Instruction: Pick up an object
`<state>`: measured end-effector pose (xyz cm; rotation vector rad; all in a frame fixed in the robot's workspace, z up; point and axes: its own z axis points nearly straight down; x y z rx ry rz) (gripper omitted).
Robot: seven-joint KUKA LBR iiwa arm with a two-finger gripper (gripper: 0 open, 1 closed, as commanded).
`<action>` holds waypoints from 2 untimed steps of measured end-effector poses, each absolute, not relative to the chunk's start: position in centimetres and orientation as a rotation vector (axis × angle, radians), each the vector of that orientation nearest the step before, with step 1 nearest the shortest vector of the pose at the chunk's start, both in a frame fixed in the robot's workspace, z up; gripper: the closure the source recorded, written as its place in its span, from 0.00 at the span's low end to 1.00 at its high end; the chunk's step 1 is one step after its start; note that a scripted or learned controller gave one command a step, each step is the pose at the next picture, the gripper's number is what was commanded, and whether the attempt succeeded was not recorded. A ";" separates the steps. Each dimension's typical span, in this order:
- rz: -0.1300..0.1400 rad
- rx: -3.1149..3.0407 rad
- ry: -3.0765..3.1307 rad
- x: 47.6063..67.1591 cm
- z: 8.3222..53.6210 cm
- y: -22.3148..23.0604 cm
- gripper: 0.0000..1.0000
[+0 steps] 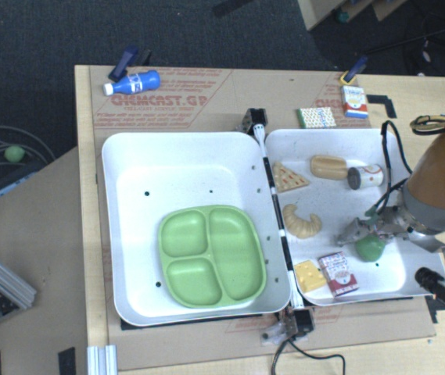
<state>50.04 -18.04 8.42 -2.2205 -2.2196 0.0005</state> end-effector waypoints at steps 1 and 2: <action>-0.001 -2.223 -2.221 50.1 9.4 -18.1 1.00; -0.005 -2.224 -2.227 56.4 23.6 -16.5 1.00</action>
